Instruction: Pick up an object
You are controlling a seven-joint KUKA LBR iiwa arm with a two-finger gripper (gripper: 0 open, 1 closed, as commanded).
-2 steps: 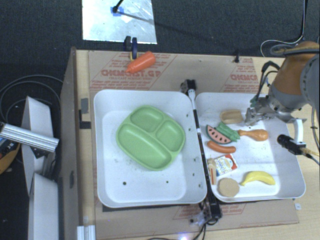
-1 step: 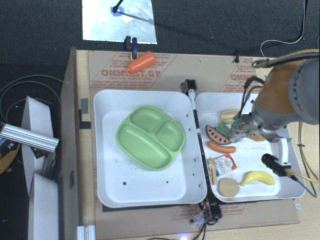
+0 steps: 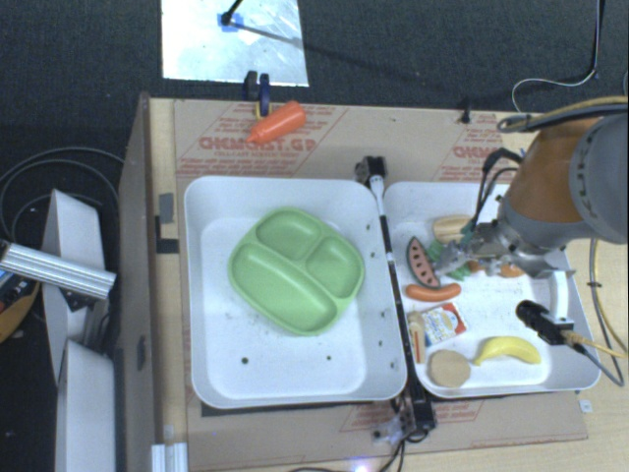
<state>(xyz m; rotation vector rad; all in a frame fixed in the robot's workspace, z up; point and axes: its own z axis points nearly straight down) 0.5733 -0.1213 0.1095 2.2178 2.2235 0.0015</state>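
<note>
My gripper [image 3: 458, 256] hangs low over the middle of the right bin [image 3: 580, 367], reaching in from the right. Just left of it lies a watermelon slice [image 3: 420, 259], with an orange sausage [image 3: 432, 290] below it and a tan bread piece [image 3: 450, 228] behind it. A small green piece [image 3: 458, 272] sits right under the gripper. Toward the bin's front lie a yellow banana [image 3: 508, 350], a round tan cookie [image 3: 450, 368] and a red-and-white packet [image 3: 442, 323].
The left bin [image 3: 211, 362] holds a green divided plate [image 3: 296, 269]. An orange toy carrot [image 3: 277, 123] and a blue clip [image 3: 258, 88] lie on the cardboard behind the bins. A small orange piece [image 3: 508, 272] sits under the wrist.
</note>
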